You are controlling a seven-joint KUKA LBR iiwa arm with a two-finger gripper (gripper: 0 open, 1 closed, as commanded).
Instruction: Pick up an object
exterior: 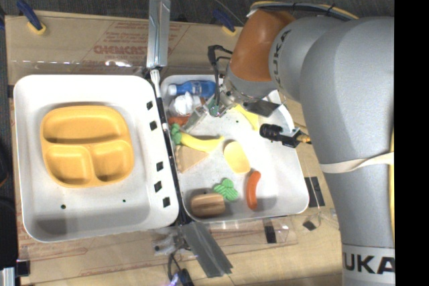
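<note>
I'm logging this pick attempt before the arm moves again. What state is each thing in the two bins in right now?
Yellow three-compartment plastic tray: flat in left white bin, nothing in it.
Clear plastic bottle with blue label: on its side, far corner of right white bin.
Yellow toy banana: lying flat.
Red toy sausage: lying flat, untouched.
Brown toy bread roll: against near wall.
Green toy vegetable: beside the roll.
Gripper: low near the bottle.

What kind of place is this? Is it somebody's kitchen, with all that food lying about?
Probably a robot test lab, not a kitchen. The food in the right bin, like the banana and hot dog, looks like plastic toys. Both bins sit on cardboard held with clamps, and a big grey arm reaches in.
</note>
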